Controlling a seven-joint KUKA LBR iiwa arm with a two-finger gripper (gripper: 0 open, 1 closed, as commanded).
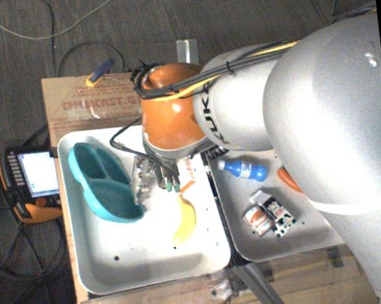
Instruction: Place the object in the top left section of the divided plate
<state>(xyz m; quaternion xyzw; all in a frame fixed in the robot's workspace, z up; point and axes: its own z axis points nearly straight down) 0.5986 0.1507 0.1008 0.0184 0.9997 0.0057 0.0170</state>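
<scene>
while the jaws (158,179) hover over the left white bin (121,259), whether they grip anything is unclear; a curved yellow banana (185,222) lies just beside them, right of the teal divided plate (105,182).

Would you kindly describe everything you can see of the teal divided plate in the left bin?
The divided plate is teal, looks like smooth moulded plastic, and is an elongated oval with raised ridges splitting it into sections. It sits in the left bin, toward that bin's upper left, tilted with one long edge propped against the bin wall. Its sections look empty. The end effector hangs just beside its right edge; whether they touch is unclear. The yellow banana lies apart from it on the bin floor.
</scene>
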